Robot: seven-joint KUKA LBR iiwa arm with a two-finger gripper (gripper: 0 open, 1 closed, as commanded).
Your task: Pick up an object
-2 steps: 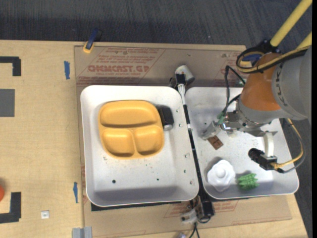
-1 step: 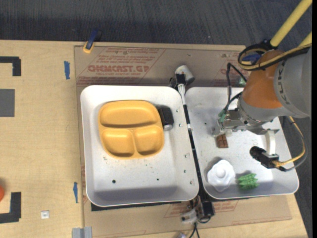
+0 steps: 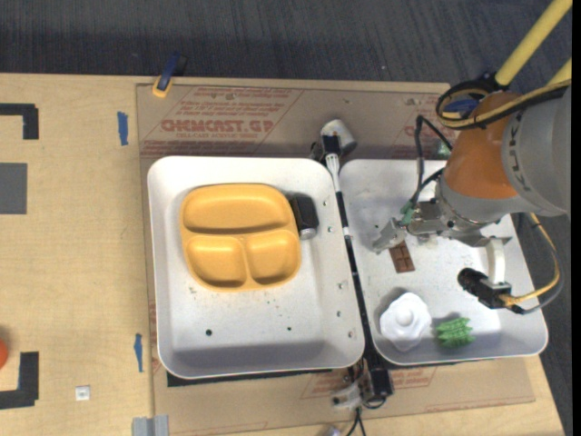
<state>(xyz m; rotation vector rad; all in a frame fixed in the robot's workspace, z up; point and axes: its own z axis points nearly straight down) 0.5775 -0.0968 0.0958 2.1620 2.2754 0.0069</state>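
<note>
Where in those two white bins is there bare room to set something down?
The left bin has a wide bare strip along its near edge, below the yellow divided tray. The right bin is crowded: the arm hangs over it, a small brown piece lies mid-floor, and a white bottle and green toy sit near its front. Its far-left corner is bare.

Even, soft overhead light, fairly bright. The white bins [image 3: 172,334] glare a little and cast thin dark shadows along their near edges. Focus is slightly soft throughout.
</note>
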